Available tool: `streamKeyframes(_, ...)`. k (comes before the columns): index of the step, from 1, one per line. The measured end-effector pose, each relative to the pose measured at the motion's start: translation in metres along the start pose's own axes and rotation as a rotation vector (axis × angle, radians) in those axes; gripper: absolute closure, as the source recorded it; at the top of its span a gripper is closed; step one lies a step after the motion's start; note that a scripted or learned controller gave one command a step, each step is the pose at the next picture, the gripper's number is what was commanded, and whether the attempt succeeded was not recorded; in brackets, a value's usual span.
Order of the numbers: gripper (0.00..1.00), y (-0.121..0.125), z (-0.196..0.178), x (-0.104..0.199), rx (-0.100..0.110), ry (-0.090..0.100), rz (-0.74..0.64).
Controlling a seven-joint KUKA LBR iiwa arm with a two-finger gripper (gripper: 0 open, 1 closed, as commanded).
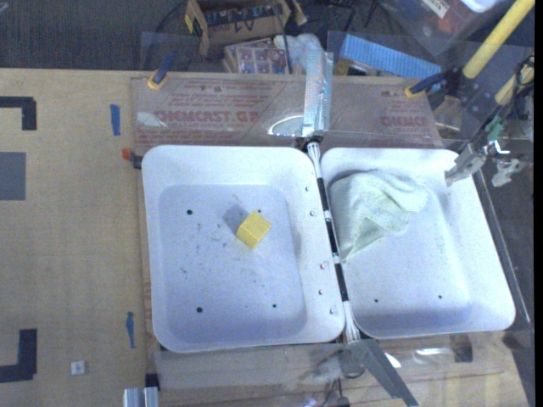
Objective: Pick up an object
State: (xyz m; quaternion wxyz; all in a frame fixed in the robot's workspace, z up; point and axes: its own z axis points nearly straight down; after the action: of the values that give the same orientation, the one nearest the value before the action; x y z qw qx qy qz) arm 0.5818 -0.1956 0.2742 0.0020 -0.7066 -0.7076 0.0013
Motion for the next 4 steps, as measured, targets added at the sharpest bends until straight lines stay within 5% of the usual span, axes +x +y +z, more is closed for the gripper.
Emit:
streamKeyframes(1, 0.0, -0.014, -0.043, -0.029, -0.005, -0.004, -0.093)
streamKeyframes(2, 0.0, 0.066, 0.045, 0.009, -0.005, -0.003, -0.584)
streamKeyframes(3, 0.0, 0.056, -0.021, 0.048, -0.007, -0.005, -0.701)
streamKeyframes(4, 0.0, 0.072, 0.047, 0.136, -0.004, -0.002, -1.147)
